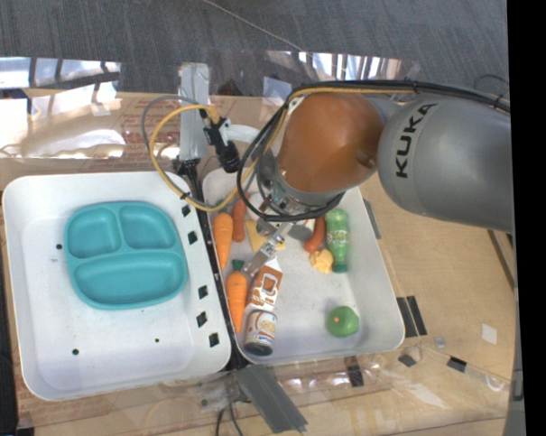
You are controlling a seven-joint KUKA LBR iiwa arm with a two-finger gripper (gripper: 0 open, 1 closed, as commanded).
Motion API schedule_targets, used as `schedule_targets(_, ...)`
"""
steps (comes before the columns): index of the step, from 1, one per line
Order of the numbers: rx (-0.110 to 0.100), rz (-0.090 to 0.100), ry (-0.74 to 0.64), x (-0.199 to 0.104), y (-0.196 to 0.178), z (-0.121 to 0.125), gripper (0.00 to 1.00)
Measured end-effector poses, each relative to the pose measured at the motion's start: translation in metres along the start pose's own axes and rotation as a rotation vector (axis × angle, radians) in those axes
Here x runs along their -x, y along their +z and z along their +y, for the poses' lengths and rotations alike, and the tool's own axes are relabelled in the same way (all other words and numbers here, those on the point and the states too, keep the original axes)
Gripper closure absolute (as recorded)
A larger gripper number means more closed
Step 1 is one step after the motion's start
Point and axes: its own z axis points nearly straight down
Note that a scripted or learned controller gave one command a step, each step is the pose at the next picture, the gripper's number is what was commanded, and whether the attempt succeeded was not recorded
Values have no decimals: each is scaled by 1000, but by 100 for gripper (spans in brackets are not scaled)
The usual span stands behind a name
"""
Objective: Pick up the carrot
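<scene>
carrot [223, 239]: orange, tapered, lying lengthwise by right bin's left wall | end effector [275, 232]: grip state unclear

Looks like a robotics lab to us, not anyone's kitchen. We've got a KUKA arm [433, 160] over a plywood bench [438, 278], with loose yellow and black cables [175, 145] just left of its gripper [278, 226]. Two white bins [44, 358] sit taped down, the food under the gripper is plastic toys, and grey office carpet [111, 25] runs behind it all.
</scene>
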Motion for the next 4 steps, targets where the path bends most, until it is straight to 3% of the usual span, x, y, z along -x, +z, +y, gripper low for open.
schedule_targets(1, 2, -2, -310, 4, 0, 10, 0)
schedule_targets(2, 0, -1, -607, 36, 1, 39, 0)
schedule_targets(3, -9, 0, -612, 39, -9, 34, 100)
schedule_targets(4, -3, 7, -620, 97, -102, 23, 100)
